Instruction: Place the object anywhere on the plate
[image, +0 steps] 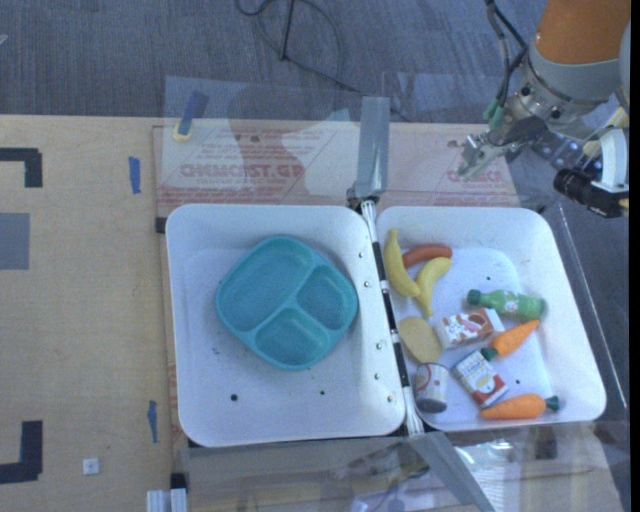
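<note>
Status: nothing placed yet. The plate (288, 301) carries no object; all toys lie right of it. My gripper (478, 150) hovers beyond them, fingers spread, holding nothing.

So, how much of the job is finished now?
Nothing looks done: the teal three-compartment plastic plate in the left white bin carries nothing. The gripper is above the right white bin's far edge, away from the toy food. Picking and placing remain.

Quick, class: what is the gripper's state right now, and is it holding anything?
Gripper: above the bench behind the right bin, nothing seen in it; open or shut cannot be told.
</note>
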